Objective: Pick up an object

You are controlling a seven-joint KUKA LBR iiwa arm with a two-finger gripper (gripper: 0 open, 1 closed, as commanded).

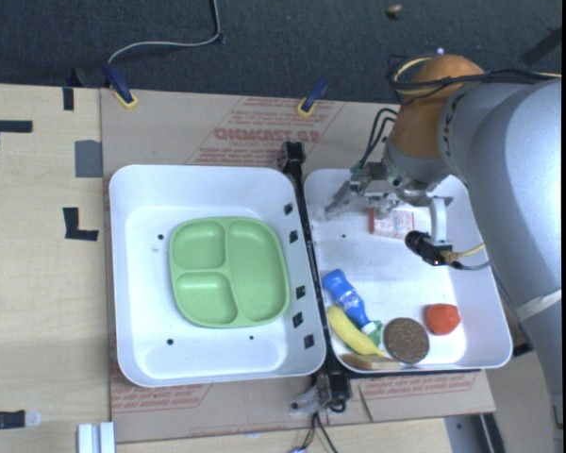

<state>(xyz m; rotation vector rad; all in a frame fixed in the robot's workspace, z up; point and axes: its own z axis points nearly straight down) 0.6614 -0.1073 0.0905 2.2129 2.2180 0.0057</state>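
- Packet (393, 223), white with red print, lies flat in the right bin (486, 343), just below the gripper (382, 189).
- Gripper hangs over the bin's far end; I cannot tell its grip state.
- Blue bottle (343, 297), banana (351, 334), brown disc (406, 340) and red ball (442, 319) lie nearer the bin's front, well apart from it.

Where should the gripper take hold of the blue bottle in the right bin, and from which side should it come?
Grip the blue bottle across its middle, coming straight down from above. It lies flat and slanted, its lower end close against the banana, so the fingers probably fit best on its two long sides, where bare bin floor shows. The gripper is at the bin's far end.
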